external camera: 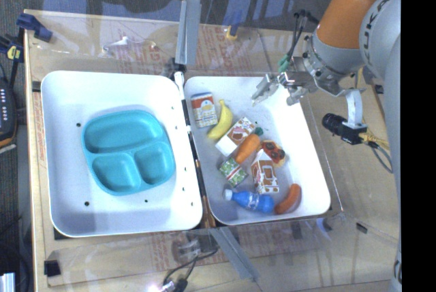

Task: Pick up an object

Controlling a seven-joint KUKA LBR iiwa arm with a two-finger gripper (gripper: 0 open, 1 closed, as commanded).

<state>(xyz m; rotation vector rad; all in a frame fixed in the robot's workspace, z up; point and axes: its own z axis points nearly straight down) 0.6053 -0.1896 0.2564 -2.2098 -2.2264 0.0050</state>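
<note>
My gripper (278,90) hangs over the far right corner of the right bin (310,141), open, with nothing between its fingers. Below it, toward the bin's middle, lie several toy foods: a small carton (204,110), a yellow banana (222,122), a white carton (238,132), an orange carrot (247,147), a green carton (233,171), a red-and-white carton (265,175), a blue bottle (250,200) and a brown sausage (289,198). The gripper stands apart from all of them, up and to the right of the banana.
The left bin (61,209) holds a turquoise divided tray (128,151). A grey metal bar (187,28) rises behind the gap between the bins. A black cable fitting (339,127) hangs off the arm beside the right bin's edge.
</note>
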